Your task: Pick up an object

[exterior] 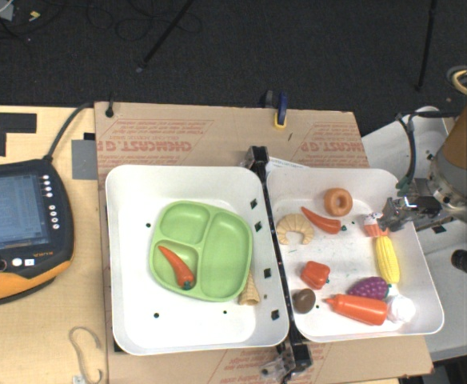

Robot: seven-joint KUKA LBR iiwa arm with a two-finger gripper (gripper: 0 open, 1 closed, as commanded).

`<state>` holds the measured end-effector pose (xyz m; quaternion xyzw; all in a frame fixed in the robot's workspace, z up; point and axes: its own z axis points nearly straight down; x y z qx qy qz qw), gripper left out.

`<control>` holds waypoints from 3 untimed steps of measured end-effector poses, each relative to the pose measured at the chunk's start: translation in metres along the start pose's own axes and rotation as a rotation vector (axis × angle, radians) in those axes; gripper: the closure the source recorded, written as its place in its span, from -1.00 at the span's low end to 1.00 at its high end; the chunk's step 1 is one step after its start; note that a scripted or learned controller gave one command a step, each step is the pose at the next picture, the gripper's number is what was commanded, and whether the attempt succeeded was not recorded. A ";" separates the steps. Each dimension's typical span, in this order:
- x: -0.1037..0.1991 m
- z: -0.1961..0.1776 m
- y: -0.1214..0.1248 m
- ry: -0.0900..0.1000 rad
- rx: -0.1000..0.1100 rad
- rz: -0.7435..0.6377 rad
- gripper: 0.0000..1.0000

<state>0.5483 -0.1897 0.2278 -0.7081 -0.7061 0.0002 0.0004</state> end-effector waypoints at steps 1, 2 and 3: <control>0.052 0.011 -0.018 0.003 0.004 -0.005 1.00; 0.102 -0.001 -0.028 0.002 0.003 -0.006 1.00; 0.155 -0.005 -0.052 0.002 0.004 -0.005 1.00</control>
